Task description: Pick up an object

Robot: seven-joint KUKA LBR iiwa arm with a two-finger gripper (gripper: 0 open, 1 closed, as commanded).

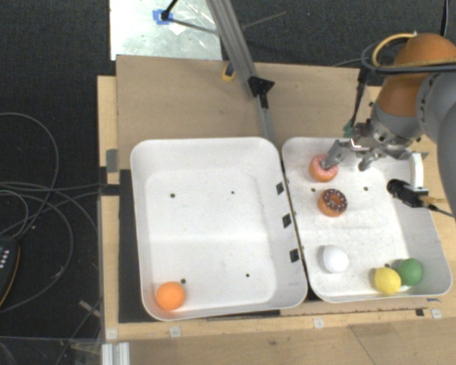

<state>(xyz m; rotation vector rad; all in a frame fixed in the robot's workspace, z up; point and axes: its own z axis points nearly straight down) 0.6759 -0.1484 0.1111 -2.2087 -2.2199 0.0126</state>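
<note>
The brown surface (190, 97) spreads out on every side of the fingers (336, 155) and carries two shallow white bins set side by side. The left bin (205, 154) lies well to the view's left of the fingers. The right bin (429, 242) sits under them, and they hang over its far end. The grey arm (441, 101), with its orange band (414, 71), comes in from the view's right and ends just above and to the right of the fingers.

The fingers are spread apart with nothing between them. One tip points down at the pink-iced doughnut (324, 170) and the other sits off to the view's right of it, over bare bin floor. That pink-iced doughnut lies flat at the far end of the right bin, just beside and slightly left of the nearer fingertip; whether the tip touches it cannot be told.

A chocolate doughnut (333, 202) with sprinkles lies near the fingers, a little toward the camera from them. A white ball (335, 259) rests farther along the same line, well apart from the fingers. A green ball (410, 271) and a yellow ball (387, 280) sit touching in the near right corner of that bin, well away from the fingers. An orange ball (169, 296) lies farthest from them, in the near left corner of the left bin.
</note>
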